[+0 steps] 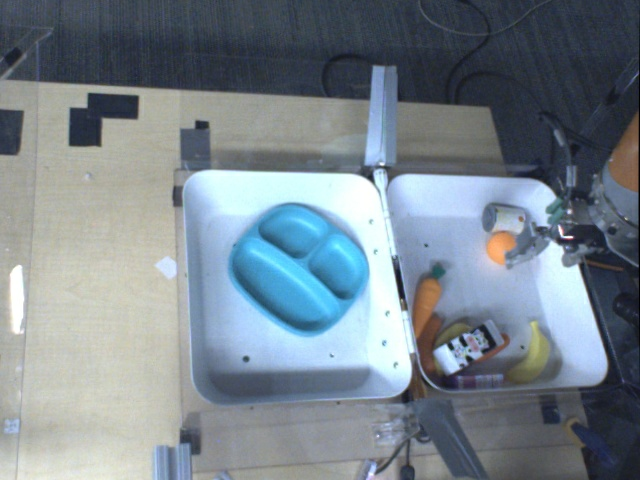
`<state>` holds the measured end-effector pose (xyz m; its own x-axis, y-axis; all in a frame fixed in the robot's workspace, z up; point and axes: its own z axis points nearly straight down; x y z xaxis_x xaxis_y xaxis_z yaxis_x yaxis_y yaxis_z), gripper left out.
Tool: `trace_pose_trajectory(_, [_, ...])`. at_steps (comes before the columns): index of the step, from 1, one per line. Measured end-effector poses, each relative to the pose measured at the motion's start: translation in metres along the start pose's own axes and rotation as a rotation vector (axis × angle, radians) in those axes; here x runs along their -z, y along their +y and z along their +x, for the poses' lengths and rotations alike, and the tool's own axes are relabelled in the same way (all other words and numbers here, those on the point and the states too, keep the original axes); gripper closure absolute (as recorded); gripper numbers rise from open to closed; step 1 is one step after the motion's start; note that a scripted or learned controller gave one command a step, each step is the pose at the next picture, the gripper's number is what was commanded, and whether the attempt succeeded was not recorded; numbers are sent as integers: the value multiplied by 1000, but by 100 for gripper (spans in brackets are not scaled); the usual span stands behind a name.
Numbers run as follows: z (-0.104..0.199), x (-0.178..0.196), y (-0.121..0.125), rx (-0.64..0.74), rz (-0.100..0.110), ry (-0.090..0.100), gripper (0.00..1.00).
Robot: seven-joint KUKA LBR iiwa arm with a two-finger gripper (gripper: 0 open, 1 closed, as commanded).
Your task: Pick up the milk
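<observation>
The milk [472, 345] is a small carton lying on its side near the lower edge of the right bin [570, 313], in the lower right of the frame. Its long axis runs from lower left to upper right. It sits in a tight cluster: a carrot [426, 305] touches or nearly touches it on the left, a banana [532, 354] lies just beside it on the right, a dark purple item [478, 378] lies along the bin wall below it, and a yellow-green object is partly covered behind it.

The tool [545, 240] is at the upper right of the same bin, close to the right edge of the frame, with the arm reaching in from that side. An orange ball [499, 249] and a small pale cylinder [505, 216] lie just to its left. From the tool, the milk lies down-frame and slightly left, well apart from it, so the coming move will probably be a travel toward the lower bin edge followed by a descent.

Whether the tool is spread or closed cannot be determined: its fingers merge with wrist hardware and cabling. Nothing is visibly held between them. The arm is cut off by the right edge of the frame. The carton's print is too small to read.

The left bin [215, 288] holds a blue divided plate [298, 267].
</observation>
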<state>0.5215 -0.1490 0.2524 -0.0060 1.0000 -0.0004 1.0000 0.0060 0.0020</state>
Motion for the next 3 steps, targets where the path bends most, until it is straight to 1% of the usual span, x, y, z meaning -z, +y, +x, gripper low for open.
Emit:
trace_pose_trajectory(1, [46,-118,-11,72,1,1,0])
trace_pose_trajectory(2, [55,-163,-30,-10,-12,-1,0])
trace_pose_trajectory(3, [60,-161,-26,500,-23,-12,0])
